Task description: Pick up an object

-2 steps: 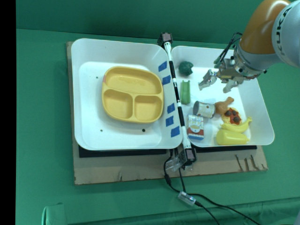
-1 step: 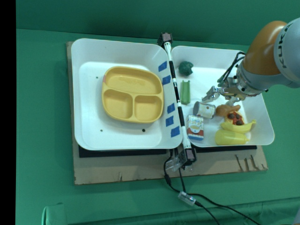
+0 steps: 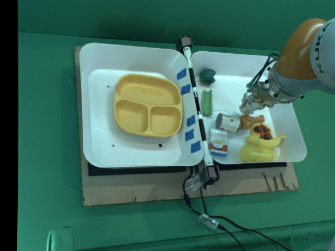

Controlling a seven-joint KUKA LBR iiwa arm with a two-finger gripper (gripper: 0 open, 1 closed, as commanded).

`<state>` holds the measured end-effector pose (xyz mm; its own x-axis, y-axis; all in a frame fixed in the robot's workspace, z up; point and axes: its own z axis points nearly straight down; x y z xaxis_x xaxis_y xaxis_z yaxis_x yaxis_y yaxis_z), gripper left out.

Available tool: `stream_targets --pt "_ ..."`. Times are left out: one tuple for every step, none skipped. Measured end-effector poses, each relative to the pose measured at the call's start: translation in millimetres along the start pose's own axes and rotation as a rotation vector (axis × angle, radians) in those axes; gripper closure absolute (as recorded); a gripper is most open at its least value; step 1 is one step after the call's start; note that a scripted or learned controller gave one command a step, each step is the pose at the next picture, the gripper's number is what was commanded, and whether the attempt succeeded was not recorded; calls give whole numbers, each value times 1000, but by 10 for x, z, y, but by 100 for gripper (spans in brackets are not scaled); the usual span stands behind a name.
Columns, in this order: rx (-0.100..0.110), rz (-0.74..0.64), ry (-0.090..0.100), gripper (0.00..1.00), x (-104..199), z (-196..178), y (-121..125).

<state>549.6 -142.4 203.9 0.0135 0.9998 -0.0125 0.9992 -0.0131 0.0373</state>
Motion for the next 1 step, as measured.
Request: stream_targets --pt "17 -9 6 100 221 174 591"
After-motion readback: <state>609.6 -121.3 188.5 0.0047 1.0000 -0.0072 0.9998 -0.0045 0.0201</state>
